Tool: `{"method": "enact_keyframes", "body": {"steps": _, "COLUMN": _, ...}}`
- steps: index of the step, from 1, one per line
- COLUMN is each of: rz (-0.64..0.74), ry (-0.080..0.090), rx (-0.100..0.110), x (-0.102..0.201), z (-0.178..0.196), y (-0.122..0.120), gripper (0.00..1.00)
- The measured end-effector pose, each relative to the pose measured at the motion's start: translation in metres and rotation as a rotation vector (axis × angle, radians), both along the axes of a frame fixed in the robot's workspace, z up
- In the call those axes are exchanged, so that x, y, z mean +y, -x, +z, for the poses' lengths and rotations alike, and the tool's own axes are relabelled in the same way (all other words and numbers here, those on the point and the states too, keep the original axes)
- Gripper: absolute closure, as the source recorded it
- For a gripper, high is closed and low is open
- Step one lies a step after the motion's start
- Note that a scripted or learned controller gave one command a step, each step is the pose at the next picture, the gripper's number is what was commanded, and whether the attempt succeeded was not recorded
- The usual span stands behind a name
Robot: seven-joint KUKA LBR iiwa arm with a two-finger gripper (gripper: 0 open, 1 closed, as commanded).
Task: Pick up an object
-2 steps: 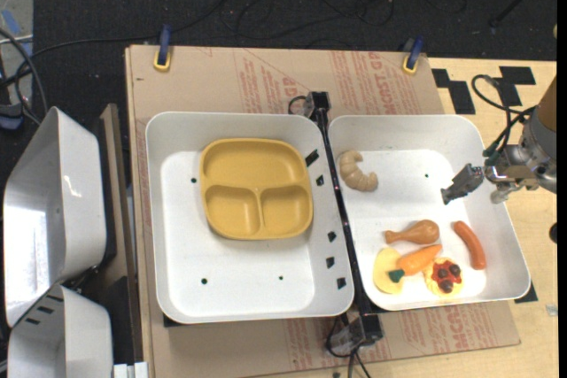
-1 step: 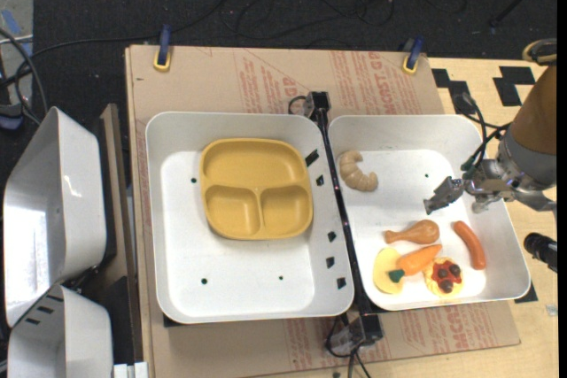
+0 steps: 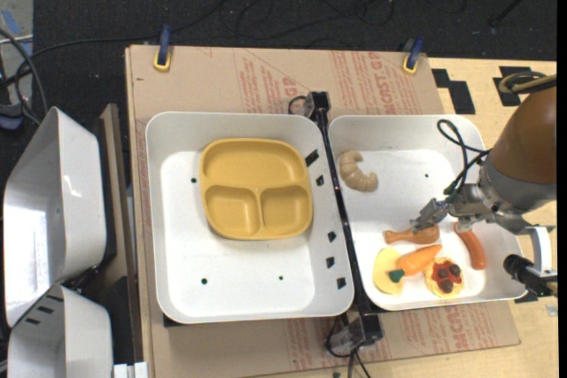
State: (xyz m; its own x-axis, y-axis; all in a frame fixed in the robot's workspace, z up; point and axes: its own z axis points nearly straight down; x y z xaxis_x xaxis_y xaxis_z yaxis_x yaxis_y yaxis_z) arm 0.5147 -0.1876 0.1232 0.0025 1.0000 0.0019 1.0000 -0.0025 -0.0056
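1. Camera view, the setup: your grey arm with the orange band comes in from the right and its two-finger gripper [image 3: 431, 214] sits low over the right-hand shallow white bin [image 3: 403, 162]. Honestly can't tell from up here whether it's open or clamped on anything, so don't count on a catch.

2. Same view, the bit that matters: the orange plastic drumstick-shaped toy [image 3: 412, 235] lies just below and a touch left of the gripper tip, near enough that contact is a toss-up. Its long axis runs roughly left-right across the bin, knob end pointing left.

3. The neighbours are crowded: an orange toy carrot with a green top [image 3: 415, 260] lies on a yellow slice-shaped piece [image 3: 384, 271] right under the drumstick, and a red toy sausage [image 3: 473, 247] sits to the right.

4. Further off, a tan curled croissant-like toy [image 3: 358, 173] sits well apart near the bin's upper left, and the yellow three-compartment plastic plate [image 3: 257, 188] is in the left white bin [image 3: 177, 235].
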Motion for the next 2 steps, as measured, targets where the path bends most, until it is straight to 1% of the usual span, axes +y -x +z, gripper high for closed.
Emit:
{"method": "enact_keyframes", "body": {"steps": 1, "rz": 0.001, "ry": 0.002, "rx": -0.006, "x": 0.0, "z": 0.014, "y": -0.002, "gripper": 1.0}}
{"method": "enact_keyframes", "body": {"steps": 2, "rz": 0.005, "ry": 0.003, "rx": -0.01, "x": 0.005, "z": 0.057, "y": -0.001, "gripper": 1.0}}
